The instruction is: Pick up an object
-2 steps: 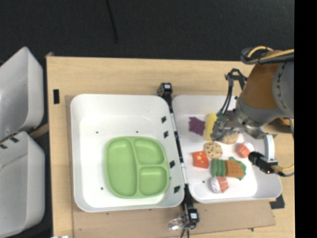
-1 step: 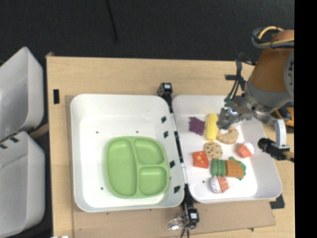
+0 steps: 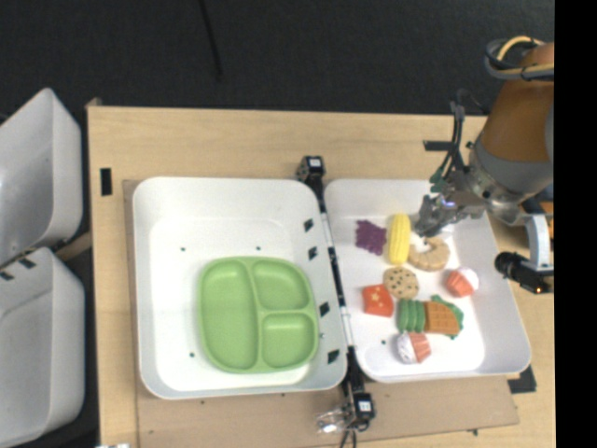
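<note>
- Gripper point(image 3: 435, 220), a dark two-finger unit on the grey arm with the orange band point(image 3: 519, 110), sits low over the upper part of the right-hand shallow white bin point(image 3: 499, 343). Its opening cannot be told at this slant, and no object can be seen between its tips.
- Nearest candidate for the pick: a round tan bagel-like toy point(image 3: 430, 254), lying just below the gripper tip and possibly touching it. A yellow plastic corn cob point(image 3: 398, 238) lies just beside it on the left.
- Step in hand, as judged: the approach or descent onto an object. Nothing appears lifted yet.
- Next move, as judged: centre over one object, close on it, then rise straight up and check that it comes along.
- Surrounding objects in the same bin: a purple toy bunch of grapes point(image 3: 371, 236), a speckled tan biscuit point(image 3: 401, 282), a red block-shaped toy point(image 3: 377, 300), a red-and-white toy point(image 3: 461, 282), a green-and-orange toy point(image 3: 428, 316) and a small white-and-red toy point(image 3: 411, 347).
- Obstruction: the corn cob and the bagel-like toy lie close together, so a finger may land on the neighbour.
- Left-hand shallow white bin point(image 3: 163, 222) bears a green three-compartment plastic plate point(image 3: 256, 314), well apart from the work.
</note>
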Motion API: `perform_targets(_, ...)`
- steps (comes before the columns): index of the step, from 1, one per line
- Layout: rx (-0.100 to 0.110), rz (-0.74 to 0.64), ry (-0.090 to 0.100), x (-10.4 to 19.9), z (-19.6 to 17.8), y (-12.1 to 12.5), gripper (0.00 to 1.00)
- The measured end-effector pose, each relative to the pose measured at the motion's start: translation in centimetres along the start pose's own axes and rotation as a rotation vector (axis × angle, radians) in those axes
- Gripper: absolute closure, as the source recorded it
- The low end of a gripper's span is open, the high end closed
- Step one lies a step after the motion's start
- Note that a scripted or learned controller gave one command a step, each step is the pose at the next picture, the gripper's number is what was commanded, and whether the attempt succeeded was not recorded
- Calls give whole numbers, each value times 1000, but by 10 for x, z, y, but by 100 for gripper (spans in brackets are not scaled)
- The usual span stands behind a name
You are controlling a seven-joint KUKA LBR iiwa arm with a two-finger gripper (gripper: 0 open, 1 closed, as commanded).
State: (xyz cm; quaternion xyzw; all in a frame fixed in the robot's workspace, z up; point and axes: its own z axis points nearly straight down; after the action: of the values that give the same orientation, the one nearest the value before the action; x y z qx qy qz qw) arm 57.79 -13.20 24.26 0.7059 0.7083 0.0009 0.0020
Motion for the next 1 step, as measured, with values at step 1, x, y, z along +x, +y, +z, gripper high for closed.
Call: perform_targets(1, 1, -2, 1, 35, 3, 27, 100)
